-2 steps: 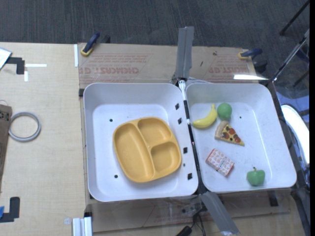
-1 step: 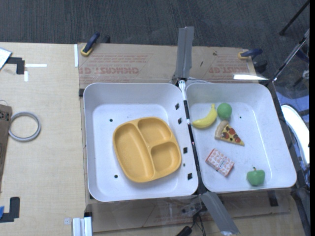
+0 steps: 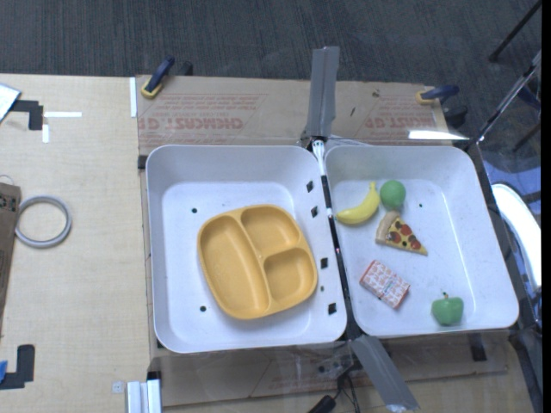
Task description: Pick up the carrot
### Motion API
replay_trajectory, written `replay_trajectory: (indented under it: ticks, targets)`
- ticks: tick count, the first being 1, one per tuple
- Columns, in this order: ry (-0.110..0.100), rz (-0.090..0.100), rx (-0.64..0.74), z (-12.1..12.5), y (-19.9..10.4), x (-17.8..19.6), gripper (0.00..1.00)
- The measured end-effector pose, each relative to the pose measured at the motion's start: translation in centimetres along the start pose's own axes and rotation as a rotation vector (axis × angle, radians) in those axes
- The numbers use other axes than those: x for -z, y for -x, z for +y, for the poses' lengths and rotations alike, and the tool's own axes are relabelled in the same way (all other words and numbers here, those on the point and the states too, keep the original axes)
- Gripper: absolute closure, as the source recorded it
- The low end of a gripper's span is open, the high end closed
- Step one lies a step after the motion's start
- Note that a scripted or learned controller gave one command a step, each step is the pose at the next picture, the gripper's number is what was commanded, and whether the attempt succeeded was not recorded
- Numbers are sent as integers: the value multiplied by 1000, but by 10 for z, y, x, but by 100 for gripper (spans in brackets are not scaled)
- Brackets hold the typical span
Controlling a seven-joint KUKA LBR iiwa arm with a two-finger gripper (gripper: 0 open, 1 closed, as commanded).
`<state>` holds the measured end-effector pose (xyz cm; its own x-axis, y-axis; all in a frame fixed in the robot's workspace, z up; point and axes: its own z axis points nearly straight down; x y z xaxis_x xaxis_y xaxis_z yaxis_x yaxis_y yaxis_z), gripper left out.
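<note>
Two bins [image 3: 164, 231], one tray [image 3: 256, 261], five toy foods [image 3: 400, 235].

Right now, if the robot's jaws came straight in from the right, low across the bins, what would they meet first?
Probably the right bin's outer wall. Past it, the pizza slice mid-bin, or the green fruit nearer the front. Height and line are unclear, so this is a guess.

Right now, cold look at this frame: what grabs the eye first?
The yellow divided plate stands out first, lying in the left bin and taking up much of its floor. Next comes the cluster of toy food in the right bin: a banana touching a green ball, a pizza slice just below them, a red-and-white packet, and a green pepper near the front right corner.
</note>
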<state>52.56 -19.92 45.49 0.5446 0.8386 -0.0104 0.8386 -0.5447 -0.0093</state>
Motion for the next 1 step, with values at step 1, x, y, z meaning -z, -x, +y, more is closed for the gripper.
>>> replay_trajectory:
  ticks: [1]
  targets:
    - [0,0,0,0,0,0,0]
